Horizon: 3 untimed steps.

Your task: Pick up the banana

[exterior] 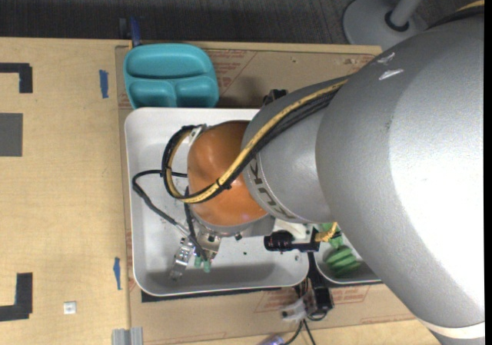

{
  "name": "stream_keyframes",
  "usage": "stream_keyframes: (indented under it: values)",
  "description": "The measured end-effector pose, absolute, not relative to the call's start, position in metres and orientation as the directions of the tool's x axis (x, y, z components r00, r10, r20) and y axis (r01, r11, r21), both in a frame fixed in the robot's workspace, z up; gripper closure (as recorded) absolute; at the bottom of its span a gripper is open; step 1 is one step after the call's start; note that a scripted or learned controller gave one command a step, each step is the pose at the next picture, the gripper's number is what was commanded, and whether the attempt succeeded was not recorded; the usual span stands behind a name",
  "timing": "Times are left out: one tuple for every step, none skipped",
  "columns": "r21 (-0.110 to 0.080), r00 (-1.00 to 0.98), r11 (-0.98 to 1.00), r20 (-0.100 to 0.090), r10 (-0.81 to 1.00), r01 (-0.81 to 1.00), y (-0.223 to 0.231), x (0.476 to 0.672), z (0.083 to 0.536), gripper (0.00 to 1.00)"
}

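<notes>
My arm reaches in from the right and covers most of both bins. Its orange band (223,178) hangs over the middle of the left white bin (146,182). The gripper (187,257) points down close to that bin's floor, near the front left corner. I see nothing clearly held in it. The arm hides whatever lies beneath it, and no yellow fruit is visible in the bare parts of the bin.
A teal moulded tray (171,74) sits on the bench just beyond the left bin. A green object (343,257) peeks out from under the arm in the right bin (350,280). Black cables (154,197) loop over the left bin's floor.
</notes>
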<state>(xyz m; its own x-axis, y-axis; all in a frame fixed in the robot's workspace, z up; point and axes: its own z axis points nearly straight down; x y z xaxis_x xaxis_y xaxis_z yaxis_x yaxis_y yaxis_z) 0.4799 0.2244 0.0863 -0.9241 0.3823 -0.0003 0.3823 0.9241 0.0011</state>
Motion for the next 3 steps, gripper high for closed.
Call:
stream_keyframes:
  values:
    - [-0.001, -0.602, 0.602, 0.003, 0.798, 0.798, 0.225, 0.479, 0.086, 0.00]
    - [-0.001, -0.606, 0.606, 0.015, 0.795, 0.796, 0.232, 0.476, 0.097, 1.00]
    - [0.001, -0.605, 0.605, 0.014, 0.796, 0.796, 0.232, 0.477, 0.106, 1.00]
